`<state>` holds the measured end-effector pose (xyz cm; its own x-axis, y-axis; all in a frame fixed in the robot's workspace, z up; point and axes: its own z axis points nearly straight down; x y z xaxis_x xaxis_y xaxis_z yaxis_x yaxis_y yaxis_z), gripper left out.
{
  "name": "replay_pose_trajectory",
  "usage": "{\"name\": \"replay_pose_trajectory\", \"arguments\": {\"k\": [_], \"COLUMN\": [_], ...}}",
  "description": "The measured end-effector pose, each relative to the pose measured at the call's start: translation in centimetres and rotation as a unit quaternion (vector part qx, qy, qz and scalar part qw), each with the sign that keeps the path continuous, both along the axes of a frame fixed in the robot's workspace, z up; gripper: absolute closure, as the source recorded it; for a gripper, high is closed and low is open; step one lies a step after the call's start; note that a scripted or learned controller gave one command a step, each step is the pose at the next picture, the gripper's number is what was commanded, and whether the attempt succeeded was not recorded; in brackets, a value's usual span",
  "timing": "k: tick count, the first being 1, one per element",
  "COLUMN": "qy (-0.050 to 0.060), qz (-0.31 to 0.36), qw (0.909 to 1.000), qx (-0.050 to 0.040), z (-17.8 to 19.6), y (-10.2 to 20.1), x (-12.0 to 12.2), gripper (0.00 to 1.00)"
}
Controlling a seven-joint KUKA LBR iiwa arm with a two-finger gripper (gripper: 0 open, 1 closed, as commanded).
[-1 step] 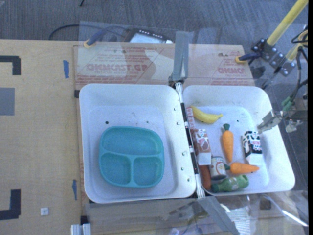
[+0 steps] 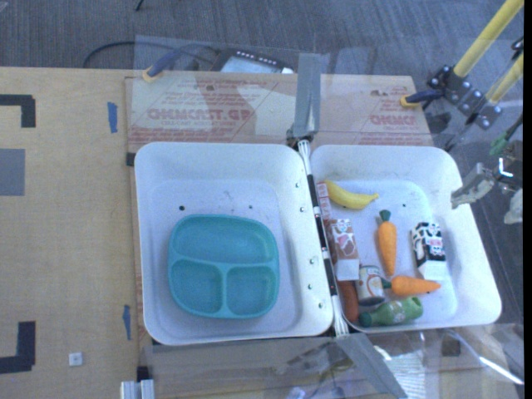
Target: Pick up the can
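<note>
Nearest first: at the near end of the right bin (image 2: pixel 478 302) a green bottle (image 2: pixel 392 312) lies on its side, roughly along the near wall. Just left of it, a red item (image 2: pixel 350 304), kind unclear, sits against the divider wall. Next back, the can (image 2: pixel 371 283) is in the near-left part of the right bin, crowded. It is just behind the bottle, beside the red item, and at the near end of a brown-and-white box (image 2: pixel 343 244) that runs along the left wall. The can's attitude is hard to read; it looks tipped. An orange carrot (image 2: pixel 413 287) lies crosswise just right of the can, tip pointing right. Farther back a second carrot (image 2: pixel 386 241) lies lengthwise, green top away from the camera, and a cow-patterned carton (image 2: pixel 429 248) stands to its right. A banana (image 2: pixel 350 195) lies toward the far end, near the left wall. The left bin (image 2: pixel 158 173) holds a teal divided plate (image 2: pixel 223 266), flat, in its near half. The gripper (image 2: pixel 475 186) shows at the right bin's right rim, toward the far corner and well apart from the can. It is pale and partly blurred, so I cannot tell how far the claw is open or whether it grips anything. Beyond the bins lies a cardboard sheet (image 2: pixel 199 110), and yellow poles (image 2: pixel 497 25) slant in at the far right.
</note>
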<state>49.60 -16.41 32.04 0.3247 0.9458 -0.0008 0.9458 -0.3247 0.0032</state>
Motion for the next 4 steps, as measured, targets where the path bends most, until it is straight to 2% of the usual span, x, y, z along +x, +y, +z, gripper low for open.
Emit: {"name": "replay_pose_trajectory", "arguments": {"k": [1, 2, 3, 4], "qy": [0.001, 0.002, -0.001, 0.002], "qz": [-0.089, -0.127, -0.127, -0.147], "qw": [0.9961, 0.9919, 0.9919, 0.9892], "qx": [0.0004, 0.0015, 0.0019, 0.0013], "z": [1.1, -15.8, -23.4, -17.0], "y": [1.8, 5.0, 1.0, 4.3], "x": [0.5, 1.1, -1.5, 2.7], "gripper": [0.00, 0.00, 0.00, 0.00]}}
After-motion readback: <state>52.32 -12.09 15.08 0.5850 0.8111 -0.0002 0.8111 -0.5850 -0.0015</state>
